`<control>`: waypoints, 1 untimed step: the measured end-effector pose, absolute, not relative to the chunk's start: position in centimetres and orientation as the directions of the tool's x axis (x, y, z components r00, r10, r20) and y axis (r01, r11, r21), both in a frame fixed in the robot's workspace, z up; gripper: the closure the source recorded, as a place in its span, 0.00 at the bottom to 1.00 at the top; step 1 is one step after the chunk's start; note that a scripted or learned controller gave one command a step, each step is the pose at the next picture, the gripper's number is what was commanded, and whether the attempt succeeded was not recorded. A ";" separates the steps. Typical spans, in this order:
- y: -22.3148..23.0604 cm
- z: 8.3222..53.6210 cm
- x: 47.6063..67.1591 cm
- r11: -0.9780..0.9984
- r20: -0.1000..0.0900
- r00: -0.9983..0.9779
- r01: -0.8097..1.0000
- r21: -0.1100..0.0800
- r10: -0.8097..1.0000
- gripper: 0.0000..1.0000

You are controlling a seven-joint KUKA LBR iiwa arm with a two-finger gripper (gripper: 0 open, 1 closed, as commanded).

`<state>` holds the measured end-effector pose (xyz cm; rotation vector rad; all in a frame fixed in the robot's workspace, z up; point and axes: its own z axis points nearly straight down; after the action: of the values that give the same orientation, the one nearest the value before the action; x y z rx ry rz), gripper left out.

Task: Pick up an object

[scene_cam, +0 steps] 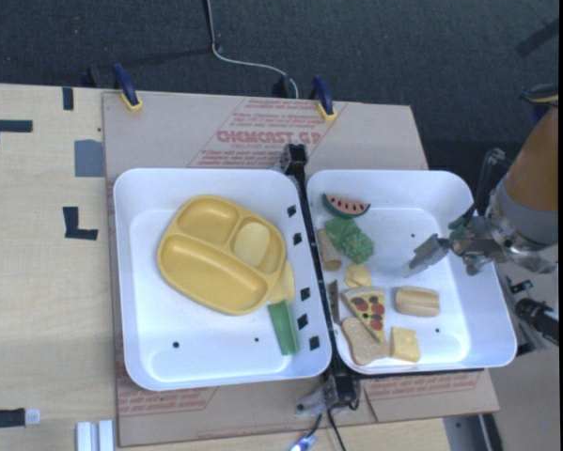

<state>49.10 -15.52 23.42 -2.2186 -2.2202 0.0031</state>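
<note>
Clearly nothing is lifted yet: the tool (pixel 443 248) hovers over the right bin (pixel 450 193), its fingers apart and holding nothing. Just below it lies the bread roll (pixel 417 301), near the pizza slice (pixel 366 306); descending and grasping remain.

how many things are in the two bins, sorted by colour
yellow: 5, namely divided plate, flat piece under its edge, small chunk, cheese wedge, bread roll
green: 2, namely long stick, broccoli
red and green: 1, watermelon slice
tan or brown: 3, namely pizza slice, bread slice, small log
total: 11
</note>
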 end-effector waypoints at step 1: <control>-13.8 10.4 51.0 0.002 0.001 -0.003 1.000 0.007 1.000 0.00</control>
<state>51.03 -13.75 10.41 -2.2217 -2.2273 -0.0085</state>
